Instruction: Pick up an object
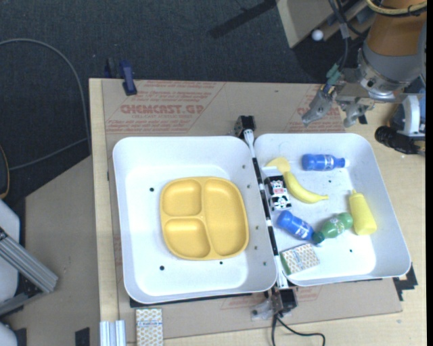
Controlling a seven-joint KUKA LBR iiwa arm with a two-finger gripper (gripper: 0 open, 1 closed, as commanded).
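While my gripper (pixel 336 108) hovers spread and empty at upper right, above the right bin (pixel 389 223), I judge this pre-grasp; next I must descend onto the blue bottle (pixel 322 161) just below.

— Under it all? Dark grey carpet (pixel 54 40), looped by a thin pale cable (pixel 80 74) at left.

— On the carpet? A brown board (pixel 203 101) printed with red lettering, laid over a paler wooden bench (pixel 64 203). A blue clamp (pixel 126 76) at the board's far left corner.

— Lower left? A ribbed metal rail (pixel 24 260), slanted.

— Top edge? A beige box (pixel 308 20), partly cut off.

— Light? Bright and even, with soft shadows.
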